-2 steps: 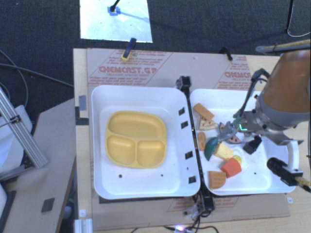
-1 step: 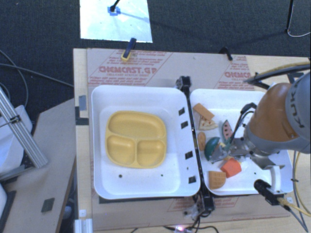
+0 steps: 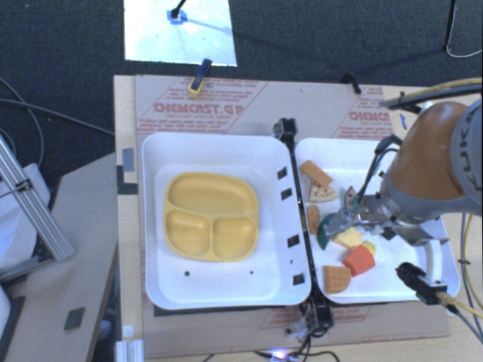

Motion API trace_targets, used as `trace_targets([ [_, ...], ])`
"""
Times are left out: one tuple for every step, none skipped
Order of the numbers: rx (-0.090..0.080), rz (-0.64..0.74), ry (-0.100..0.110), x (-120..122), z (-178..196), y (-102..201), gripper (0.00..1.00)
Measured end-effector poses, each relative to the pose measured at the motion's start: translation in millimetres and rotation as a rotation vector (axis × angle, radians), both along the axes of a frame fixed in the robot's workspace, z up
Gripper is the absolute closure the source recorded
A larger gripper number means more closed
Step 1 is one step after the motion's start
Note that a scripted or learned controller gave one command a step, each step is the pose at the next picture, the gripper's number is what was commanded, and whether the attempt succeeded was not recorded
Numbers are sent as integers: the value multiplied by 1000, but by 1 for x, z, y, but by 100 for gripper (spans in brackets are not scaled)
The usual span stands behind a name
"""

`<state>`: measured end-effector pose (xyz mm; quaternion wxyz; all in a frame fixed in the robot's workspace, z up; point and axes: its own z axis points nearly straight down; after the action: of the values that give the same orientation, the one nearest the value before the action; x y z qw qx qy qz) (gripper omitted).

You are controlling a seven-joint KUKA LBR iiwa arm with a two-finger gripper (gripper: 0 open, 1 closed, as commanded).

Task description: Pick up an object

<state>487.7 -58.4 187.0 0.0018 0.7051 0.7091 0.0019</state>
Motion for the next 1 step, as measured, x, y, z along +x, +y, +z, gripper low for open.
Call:
trace_targets([
  [-1,-9,11,-3,-90,-35,0],
])
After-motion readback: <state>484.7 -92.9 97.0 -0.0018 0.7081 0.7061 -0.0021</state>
